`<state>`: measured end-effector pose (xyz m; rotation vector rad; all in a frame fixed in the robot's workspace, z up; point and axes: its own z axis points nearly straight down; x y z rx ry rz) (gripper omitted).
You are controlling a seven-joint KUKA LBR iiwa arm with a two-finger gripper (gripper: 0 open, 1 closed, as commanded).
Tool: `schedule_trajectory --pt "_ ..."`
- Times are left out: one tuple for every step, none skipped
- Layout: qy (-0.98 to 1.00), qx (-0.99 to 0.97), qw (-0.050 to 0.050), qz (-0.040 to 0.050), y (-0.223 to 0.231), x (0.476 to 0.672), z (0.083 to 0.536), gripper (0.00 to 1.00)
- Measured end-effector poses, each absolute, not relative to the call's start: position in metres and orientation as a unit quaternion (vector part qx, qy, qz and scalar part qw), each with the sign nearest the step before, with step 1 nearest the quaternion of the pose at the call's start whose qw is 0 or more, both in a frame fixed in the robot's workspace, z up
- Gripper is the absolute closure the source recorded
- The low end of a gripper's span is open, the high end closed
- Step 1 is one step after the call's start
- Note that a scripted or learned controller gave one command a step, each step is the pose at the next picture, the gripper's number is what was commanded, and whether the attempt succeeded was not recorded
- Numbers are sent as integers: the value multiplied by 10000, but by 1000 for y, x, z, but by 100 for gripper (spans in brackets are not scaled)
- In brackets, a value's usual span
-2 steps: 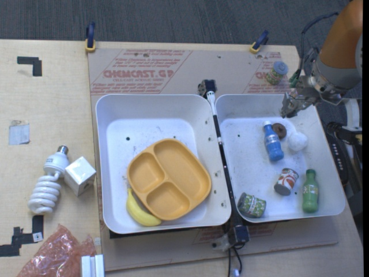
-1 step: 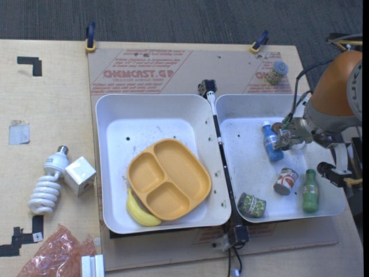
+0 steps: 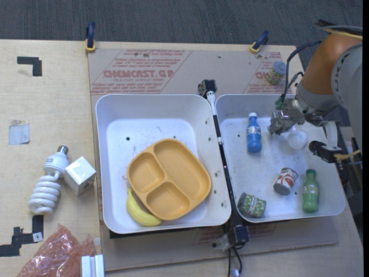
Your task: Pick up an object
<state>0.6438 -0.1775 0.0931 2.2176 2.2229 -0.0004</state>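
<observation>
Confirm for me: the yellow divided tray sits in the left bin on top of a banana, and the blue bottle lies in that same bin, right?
Not quite. The camera view shows the blue bottle in the right bin, not the left one. The rest holds: the yellow divided tray sits in the left bin on top of a banana.

Bright, even overhead light; soft shadows, mild blur, no glare.

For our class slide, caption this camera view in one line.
Gripper hovers in the right bin beside a blue bottle; left bin holds a yellow tray.
</observation>
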Motion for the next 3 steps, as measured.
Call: schedule_trajectory --pt "7068 7075 1 -1 -186 565 92 0" --pt "7080 7062 12 -2 -209 659 180 0" --pt "7079 7063 4 -1 -170 622 93 0"
